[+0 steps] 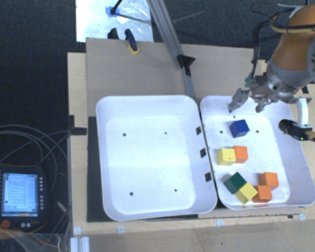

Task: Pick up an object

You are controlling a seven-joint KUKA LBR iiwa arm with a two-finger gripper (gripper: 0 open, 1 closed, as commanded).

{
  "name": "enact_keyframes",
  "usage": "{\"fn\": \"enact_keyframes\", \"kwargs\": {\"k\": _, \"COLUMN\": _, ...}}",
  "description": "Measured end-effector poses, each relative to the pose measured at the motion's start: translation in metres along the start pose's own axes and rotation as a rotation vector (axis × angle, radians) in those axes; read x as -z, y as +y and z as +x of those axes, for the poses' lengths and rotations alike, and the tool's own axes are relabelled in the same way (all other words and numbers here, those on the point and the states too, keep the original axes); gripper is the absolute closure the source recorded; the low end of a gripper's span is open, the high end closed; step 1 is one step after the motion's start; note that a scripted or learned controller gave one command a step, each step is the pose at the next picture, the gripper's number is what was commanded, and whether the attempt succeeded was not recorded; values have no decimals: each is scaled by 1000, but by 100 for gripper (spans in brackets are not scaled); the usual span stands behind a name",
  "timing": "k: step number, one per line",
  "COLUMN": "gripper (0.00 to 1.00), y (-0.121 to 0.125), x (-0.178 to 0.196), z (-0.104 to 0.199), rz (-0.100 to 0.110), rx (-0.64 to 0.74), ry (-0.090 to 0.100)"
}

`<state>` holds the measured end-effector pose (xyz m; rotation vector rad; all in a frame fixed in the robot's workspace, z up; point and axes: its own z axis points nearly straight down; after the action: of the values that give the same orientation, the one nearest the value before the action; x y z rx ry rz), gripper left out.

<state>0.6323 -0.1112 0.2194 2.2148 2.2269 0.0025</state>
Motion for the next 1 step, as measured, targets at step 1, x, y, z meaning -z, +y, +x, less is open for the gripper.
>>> {"fn": "enact_keyframes", "kwargs": {"k": 1, "gripper": 0, "y": 0, "x": 0, "z": 0, "rz": 0, "rx": 0, "ry": 0}}
